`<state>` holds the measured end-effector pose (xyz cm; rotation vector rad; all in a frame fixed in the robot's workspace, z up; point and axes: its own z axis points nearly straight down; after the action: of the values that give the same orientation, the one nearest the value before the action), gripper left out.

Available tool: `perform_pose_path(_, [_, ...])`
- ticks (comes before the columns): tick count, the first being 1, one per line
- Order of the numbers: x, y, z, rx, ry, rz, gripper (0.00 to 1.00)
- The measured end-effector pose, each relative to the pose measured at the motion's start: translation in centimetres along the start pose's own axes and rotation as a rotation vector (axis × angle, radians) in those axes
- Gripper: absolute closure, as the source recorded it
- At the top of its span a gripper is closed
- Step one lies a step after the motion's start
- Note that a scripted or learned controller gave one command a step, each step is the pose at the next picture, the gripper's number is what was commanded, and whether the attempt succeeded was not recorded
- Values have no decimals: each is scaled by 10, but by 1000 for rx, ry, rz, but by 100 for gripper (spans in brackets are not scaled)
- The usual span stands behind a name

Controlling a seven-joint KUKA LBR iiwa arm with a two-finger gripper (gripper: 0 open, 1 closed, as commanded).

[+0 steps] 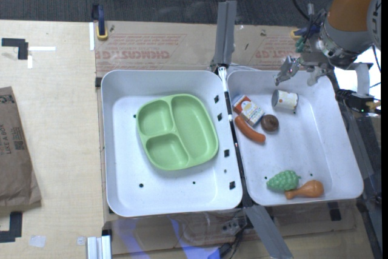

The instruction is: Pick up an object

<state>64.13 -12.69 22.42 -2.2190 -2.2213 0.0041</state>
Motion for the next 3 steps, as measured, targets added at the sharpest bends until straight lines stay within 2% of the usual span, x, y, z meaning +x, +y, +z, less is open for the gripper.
perform_pose_path(1, [24,-39,57,1,1,170,0])
perform_pose_path(2, [22,-67,133,-2,0,47,0])
perform_pose_path(3, [-7,-15,132,-3,-1,-200,0])
